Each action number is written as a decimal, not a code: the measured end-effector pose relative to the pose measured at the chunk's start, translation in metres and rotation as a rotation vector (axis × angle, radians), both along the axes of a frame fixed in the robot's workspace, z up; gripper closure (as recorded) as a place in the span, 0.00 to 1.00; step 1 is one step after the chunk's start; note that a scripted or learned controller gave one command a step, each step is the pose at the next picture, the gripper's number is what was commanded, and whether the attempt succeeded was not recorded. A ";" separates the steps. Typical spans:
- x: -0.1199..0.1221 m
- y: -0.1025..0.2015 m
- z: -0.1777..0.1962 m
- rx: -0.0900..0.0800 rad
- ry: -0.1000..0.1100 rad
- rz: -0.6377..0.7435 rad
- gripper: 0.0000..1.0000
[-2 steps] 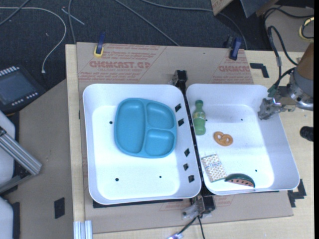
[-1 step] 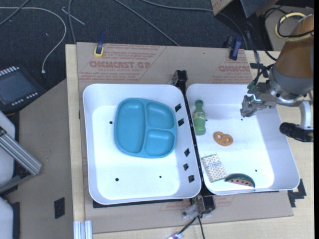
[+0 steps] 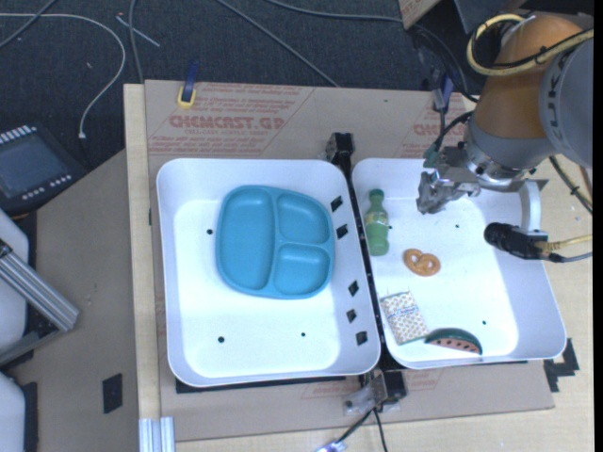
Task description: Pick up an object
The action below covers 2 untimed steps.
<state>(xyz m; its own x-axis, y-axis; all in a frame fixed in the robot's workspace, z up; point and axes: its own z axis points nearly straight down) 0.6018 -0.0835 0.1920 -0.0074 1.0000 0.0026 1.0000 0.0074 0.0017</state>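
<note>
Gripper (image 3: 435,194) of the grey arm with the orange band hangs over the upper part of the right white bin (image 3: 528,299); whether it is open or closed I cannot tell. Near it to the left lies a green plastic bottle (image 3: 377,222) along the bin's left wall. A brown pretzel (image 3: 422,262), a checkered packet (image 3: 405,316) and a watermelon slice (image 3: 454,341) lie lower down. A blue divided plate (image 3: 275,241) sits in the left white bin (image 3: 188,281).

Grey arm (image 3: 565,92) with orange band, yellow cable looped above, metal claw (image 3: 433,196)
</note>
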 end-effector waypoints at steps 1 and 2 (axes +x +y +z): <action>0.012 0.050 -0.002 0.000 0.000 -0.001 1.00; 0.018 0.102 -0.001 0.000 0.000 -0.001 1.00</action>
<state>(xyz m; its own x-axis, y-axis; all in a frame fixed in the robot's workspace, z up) 0.6202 0.0189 0.1906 -0.0060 1.0000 0.0024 1.0000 0.0060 0.0014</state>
